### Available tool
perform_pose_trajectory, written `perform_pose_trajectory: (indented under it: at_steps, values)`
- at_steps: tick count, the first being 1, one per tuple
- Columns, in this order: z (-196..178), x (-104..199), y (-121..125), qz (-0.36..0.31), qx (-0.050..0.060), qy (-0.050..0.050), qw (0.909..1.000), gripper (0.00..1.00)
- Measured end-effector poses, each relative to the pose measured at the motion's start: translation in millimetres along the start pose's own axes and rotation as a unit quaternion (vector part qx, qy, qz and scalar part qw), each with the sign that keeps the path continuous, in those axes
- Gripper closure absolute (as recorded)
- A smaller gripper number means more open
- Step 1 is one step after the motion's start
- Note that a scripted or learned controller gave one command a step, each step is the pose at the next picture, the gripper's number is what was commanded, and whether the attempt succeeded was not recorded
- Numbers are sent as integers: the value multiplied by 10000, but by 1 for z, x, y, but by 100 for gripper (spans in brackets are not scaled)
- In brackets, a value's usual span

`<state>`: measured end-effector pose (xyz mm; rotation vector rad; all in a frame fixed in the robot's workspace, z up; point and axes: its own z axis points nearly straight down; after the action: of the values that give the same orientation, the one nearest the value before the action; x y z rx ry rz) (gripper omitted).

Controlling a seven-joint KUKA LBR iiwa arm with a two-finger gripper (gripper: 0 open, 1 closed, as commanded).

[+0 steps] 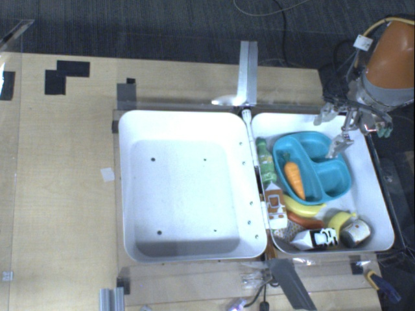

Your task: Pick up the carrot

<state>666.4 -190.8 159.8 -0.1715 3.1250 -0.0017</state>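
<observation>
Hovering my hand point(342, 140) over the right bin's point(382, 193) far edge, nothing gripped, finger state unreadable; carrot point(295, 179) lies in the blue divided tray's point(337, 181) left compartment, reachable from above

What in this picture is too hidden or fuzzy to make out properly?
- Gripper, camera view: too small and blurred to judge its fingers.
- Arm: cut off by the right edge.
- Yellow banana-shaped item: its upper side tucked under the blue divided tray.
- Items in the right bin's front corner: piled and blurred, hard to identify.
- Carrot: plainly visible in the tray.
</observation>
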Motion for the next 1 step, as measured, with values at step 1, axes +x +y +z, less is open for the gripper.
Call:
perform_pose_trajectory:
  at_steps: [1]
  values:
    - [-8,59,13,-511,1,10,9987,0]
